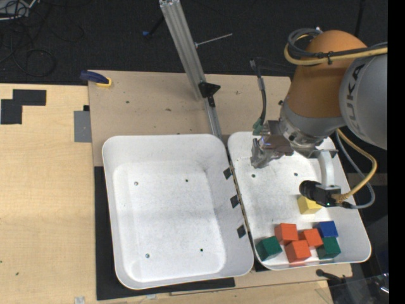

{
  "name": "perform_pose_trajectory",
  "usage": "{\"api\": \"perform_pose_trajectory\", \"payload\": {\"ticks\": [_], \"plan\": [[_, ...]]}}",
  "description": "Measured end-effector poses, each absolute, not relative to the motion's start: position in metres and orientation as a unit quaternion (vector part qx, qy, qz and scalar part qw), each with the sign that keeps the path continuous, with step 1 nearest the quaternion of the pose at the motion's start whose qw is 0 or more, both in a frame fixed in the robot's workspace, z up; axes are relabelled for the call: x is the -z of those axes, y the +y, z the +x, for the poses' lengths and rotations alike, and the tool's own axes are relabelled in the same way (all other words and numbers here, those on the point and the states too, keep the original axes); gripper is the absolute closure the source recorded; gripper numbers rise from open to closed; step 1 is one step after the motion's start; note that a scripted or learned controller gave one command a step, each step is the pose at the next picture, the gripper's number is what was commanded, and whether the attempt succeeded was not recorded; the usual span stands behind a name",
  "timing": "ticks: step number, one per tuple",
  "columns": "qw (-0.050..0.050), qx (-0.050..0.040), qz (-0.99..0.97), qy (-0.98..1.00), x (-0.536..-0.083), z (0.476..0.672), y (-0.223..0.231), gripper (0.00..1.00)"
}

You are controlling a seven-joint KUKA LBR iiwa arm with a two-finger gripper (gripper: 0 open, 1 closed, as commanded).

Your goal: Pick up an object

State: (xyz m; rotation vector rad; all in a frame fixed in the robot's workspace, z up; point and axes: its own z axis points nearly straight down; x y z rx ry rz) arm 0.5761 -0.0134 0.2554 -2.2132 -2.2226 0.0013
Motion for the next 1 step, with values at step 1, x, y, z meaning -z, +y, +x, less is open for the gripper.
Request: {"api": "perform_pose_trajectory", "payload": {"ticks": [1], "plan": [[0.003, -0.0010, -0.705, -0.709, -0.2562, 0.5627, 0.0407, 1.00]]}}
